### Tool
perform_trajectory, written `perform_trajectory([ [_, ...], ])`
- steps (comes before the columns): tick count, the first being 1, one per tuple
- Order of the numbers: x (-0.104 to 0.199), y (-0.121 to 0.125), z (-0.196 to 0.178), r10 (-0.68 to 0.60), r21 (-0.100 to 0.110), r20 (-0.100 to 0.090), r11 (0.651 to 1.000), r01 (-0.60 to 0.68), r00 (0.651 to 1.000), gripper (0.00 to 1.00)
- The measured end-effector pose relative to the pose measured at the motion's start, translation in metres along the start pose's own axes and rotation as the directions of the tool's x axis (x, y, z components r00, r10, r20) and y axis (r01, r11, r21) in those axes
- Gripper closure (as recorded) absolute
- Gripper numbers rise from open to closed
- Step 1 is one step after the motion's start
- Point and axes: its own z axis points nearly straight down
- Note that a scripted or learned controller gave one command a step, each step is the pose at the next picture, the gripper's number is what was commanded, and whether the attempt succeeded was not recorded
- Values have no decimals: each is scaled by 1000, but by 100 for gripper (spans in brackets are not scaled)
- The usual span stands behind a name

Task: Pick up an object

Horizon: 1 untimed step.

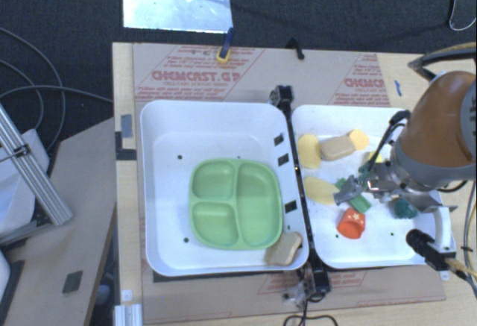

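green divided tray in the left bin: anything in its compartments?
Empty. All three compartments of the green tray show bare green. The tan sponge-like piece lies outside it, beside its lower right corner on the left bin floor.

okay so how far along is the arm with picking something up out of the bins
Done: the gripper is down in the right white bin, among the green block, orange cup and pale yellow piece. In hand: nothing visibly between its fingers. Left: closing on one object and lifting it. The green divided plate in the left bin lies untouched.
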Motion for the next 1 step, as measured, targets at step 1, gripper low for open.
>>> perform_trajectory([
  [1, 14, 3, -78, -13, -11, -2, 1000, 13, 1000, 0],
])
